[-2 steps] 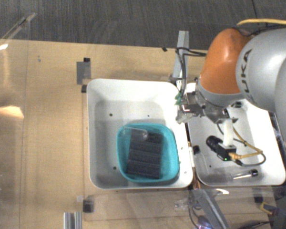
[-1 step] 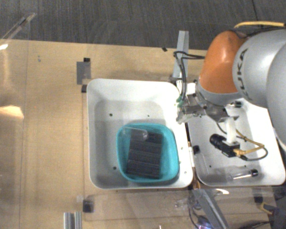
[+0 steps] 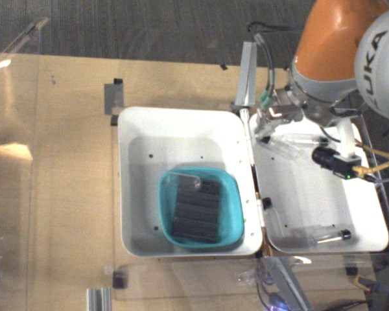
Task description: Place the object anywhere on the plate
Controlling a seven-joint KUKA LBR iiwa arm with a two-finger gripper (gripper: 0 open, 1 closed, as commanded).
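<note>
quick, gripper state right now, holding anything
gripper: cannot be told; it sits over the upper left part of the right bin, under the arm's wrist.

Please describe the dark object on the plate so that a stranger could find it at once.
Look in the left shallow white bin. A square turquoise plate sits toward its near side, and on it lies the dark ribbed rectangular block, the one dark thing in that bin.

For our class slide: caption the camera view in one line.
Dark ridged object lying on teal plate in left bin.
</note>
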